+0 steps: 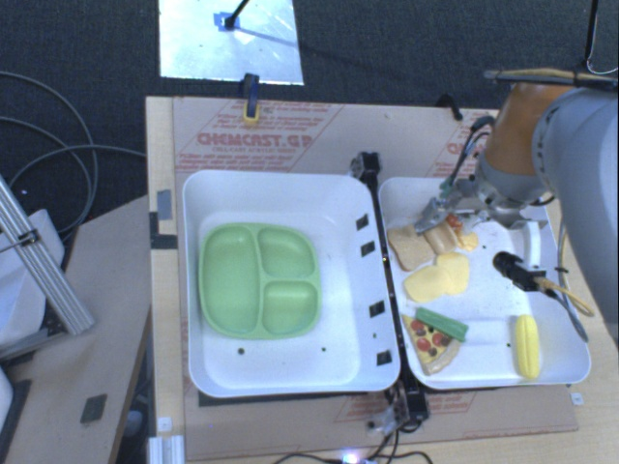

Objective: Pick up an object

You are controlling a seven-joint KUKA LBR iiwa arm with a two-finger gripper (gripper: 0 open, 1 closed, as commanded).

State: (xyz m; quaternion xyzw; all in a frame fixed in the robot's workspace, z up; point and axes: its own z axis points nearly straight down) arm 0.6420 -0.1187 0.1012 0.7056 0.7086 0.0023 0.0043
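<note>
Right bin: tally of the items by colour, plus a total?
Tan: 2, bread slice and a small piece under the gripper
Yellow: 3, cheese slice, corn cob, small bit
Green: 1, stick
Multicolour: 1, pizza slice
Black: 1, brush with wooden handle
Total: 8

The red bit by the gripper is too hidden to count.

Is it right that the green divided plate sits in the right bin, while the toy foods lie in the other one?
Not quite. The camera view shows the green divided plate in the left bin; the toy foods, such as the pizza slice and corn, lie in the right bin.
</note>
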